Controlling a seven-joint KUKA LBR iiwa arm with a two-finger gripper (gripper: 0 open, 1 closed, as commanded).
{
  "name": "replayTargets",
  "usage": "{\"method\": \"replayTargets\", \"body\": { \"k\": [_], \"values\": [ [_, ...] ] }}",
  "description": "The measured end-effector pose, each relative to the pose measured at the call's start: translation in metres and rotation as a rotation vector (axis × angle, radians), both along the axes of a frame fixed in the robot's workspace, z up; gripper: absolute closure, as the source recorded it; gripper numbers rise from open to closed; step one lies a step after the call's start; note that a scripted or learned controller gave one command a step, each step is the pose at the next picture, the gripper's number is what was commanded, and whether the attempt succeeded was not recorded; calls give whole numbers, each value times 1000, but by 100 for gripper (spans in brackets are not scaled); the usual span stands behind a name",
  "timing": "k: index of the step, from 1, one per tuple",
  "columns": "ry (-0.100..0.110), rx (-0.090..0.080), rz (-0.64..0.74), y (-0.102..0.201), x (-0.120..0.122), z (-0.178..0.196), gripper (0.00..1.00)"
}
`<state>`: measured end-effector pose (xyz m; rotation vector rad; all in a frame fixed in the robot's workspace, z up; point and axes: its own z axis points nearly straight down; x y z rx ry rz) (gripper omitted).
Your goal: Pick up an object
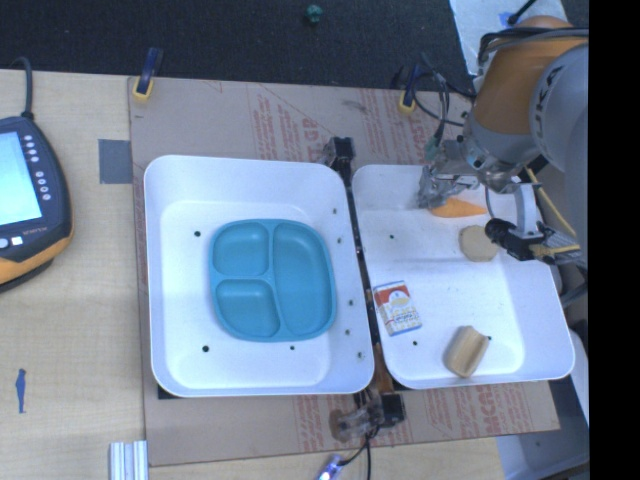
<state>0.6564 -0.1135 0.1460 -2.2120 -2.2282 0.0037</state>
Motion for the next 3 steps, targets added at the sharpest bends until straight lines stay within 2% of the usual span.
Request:
{"method": "replayTargets", "body": {
  "k": [1, 3],
  "values": [
    [0, 0, 0, 0, 0, 0, 0],
    [2, 0, -4, -3, 0, -5, 0]
  ]
}}
